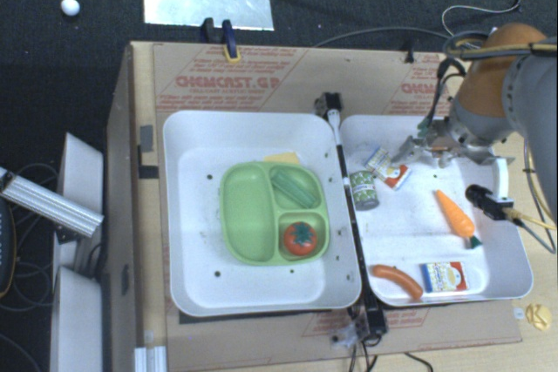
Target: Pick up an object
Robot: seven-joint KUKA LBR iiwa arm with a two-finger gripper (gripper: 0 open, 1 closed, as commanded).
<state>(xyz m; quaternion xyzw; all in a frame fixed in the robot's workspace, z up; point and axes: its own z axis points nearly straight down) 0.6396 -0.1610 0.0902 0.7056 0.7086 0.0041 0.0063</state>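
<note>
My gripper (408, 151) reaches in from the right over the back of the right bin (514, 274). Its tip hangs just above a small red packet (398, 177) and next to a small white and blue packet (377, 158). A green-labelled can (363, 189) stands by the divider. An orange carrot (456, 214) lies to the right of the gripper tip. A sausage (397, 280) and a small carton (445, 276) lie along the bin's front. Nothing shows between the fingers.
The left bin (196, 187) holds a green divided tray (248, 218) with a red tomato (301, 238) and a green vegetable (295, 186) in its compartments, and a yellow piece (282, 158) behind it. Cables trail at the far right.
</note>
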